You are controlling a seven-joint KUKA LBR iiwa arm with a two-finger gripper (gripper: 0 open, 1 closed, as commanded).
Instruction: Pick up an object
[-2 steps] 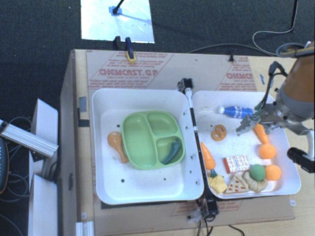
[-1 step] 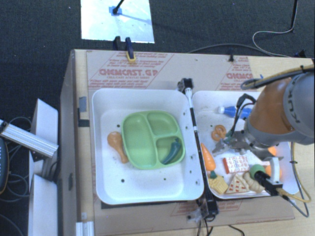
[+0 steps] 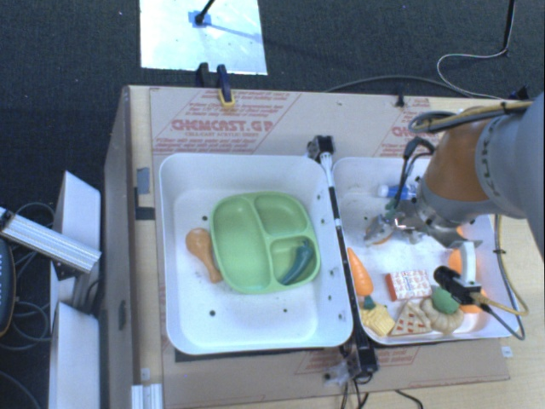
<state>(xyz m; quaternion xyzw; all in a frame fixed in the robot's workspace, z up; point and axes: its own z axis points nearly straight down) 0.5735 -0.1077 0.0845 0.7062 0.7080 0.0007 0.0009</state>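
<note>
**Gripper low in the right bin, toys still lying loose**

The two-finger gripper (image 3: 390,229) hangs low over the bare floor of the right-hand white bin (image 3: 362,177); whether its fingers are spread or closed, I cannot tell, and nothing shows between them. Just beside the gripper, toward the bin's near edge, lies a small orange plastic carrot (image 3: 360,273); farther along sit a red-and-white checkered block (image 3: 409,284) and a yellow wedge-shaped toy (image 3: 377,319). The carrot looks light, rigid and smooth, so probably slippery; a hold across its thicker upper end seems safest.
</note>
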